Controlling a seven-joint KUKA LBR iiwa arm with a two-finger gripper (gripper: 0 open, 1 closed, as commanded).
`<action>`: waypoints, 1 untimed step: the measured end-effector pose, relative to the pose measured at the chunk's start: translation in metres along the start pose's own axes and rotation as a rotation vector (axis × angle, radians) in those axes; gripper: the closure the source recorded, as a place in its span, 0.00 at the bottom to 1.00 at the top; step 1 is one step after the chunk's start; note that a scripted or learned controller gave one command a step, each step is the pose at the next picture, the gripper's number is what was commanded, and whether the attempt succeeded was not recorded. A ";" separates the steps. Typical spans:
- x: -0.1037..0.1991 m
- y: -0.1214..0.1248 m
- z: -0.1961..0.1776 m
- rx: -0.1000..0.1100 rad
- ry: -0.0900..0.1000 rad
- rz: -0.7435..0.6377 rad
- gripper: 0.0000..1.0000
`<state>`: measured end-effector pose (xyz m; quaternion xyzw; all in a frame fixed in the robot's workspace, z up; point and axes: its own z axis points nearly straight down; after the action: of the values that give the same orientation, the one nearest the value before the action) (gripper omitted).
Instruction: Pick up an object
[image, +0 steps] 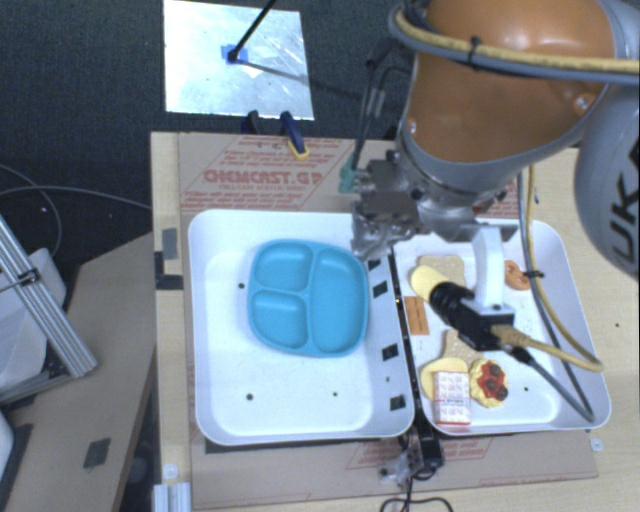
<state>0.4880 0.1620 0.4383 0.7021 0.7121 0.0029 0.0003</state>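
the blue divided plate (307, 298) lay flat in the left bin (215, 400), close to the wall shared with the right bin (560, 395). i judged it light, stiff and slick, best pinched at its raised rim. my gripper (372, 240) hung just over that near edge, touching nothing i could see; whether my fingers were apart or together i could not tell. toy food (470, 385) sat in the right bin.

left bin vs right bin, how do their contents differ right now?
The left bin bears one large thing, a blue divided plate; the right bin bears several small toy foods, among them a pizza slice and a white and red box. The arm hangs over the right bin, beside the left. Both are shallow and white.
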 end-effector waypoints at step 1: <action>-0.006 0.001 -0.010 0.000 -0.002 0.004 1.00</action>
<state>0.4889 0.1560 0.4487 0.7036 0.7106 0.0022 0.0011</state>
